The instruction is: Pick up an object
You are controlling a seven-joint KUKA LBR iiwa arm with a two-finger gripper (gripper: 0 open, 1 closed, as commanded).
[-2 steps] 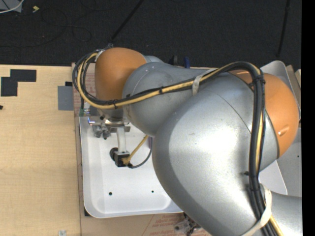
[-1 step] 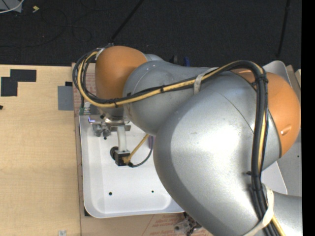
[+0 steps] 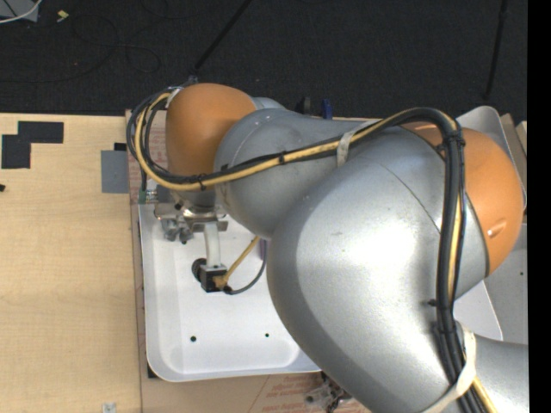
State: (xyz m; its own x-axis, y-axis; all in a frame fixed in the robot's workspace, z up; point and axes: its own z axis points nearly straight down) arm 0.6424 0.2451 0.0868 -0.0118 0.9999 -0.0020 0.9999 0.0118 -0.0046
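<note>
No text, number or brand clear enough to read. Faint reddish print (image 3: 291,391) on the cardboard (image 3: 258,394) below the bin (image 3: 172,351), too blurred to make out. Black blocky marks (image 3: 31,141) on the bench (image 3: 60,274) at far left, plain shapes without letters. Grey patch (image 3: 113,170) beside them, blank.

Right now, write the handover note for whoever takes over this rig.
Gripper: low over the upper left of the left bin; open or shut cannot be told.
Objects: I cannot locate any; the arm hides the bin's right part.
Done: no pickup confirmed.
Left: find an object, grasp it, lift it.
</note>
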